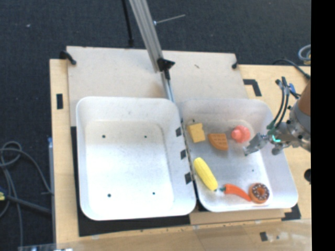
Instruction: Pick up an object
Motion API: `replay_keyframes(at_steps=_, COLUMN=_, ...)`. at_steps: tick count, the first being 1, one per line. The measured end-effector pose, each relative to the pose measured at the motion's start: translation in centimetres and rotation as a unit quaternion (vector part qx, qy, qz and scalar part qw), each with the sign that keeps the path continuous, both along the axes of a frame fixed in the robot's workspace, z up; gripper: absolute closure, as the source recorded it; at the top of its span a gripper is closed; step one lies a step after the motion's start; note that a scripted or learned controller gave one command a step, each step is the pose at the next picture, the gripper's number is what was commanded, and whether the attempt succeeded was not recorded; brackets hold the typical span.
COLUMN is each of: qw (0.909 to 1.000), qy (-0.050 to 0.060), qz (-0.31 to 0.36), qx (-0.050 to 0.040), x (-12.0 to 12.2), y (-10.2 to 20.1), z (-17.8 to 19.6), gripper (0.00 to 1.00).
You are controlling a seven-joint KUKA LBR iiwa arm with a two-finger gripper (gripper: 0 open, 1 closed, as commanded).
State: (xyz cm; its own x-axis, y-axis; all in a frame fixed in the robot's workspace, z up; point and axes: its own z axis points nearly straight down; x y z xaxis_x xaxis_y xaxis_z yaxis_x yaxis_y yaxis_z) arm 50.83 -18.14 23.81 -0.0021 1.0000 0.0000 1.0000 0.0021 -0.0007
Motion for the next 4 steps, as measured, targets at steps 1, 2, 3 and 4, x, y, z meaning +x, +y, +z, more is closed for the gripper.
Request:
replay_keyframes(at_steps=1, qw=1.0, qy=-0.002, qz=-0.001, qx=-0.0007, x=0.1, y=0.0, z=0.2, gripper=0.0)
replay_keyframes(at_steps=2, qw=1.0, qy=0.001, qz=-0.002, qx=-0.0004, x=0.7, y=0.7, z=-4.7, gripper=0.0)
replay_keyframes(at_steps=3, qw=1.0, qy=0.001, qz=-0.002, qx=-0.0004, x=-0.2, y=0.3, z=-9.4, gripper=0.0)
replay_keyframes(at_steps=4, qw=1.0, qy=0.0, qz=-0.002, qx=-0.0007, x=-0.2, y=0.2, z=-13.9, gripper=0.0)
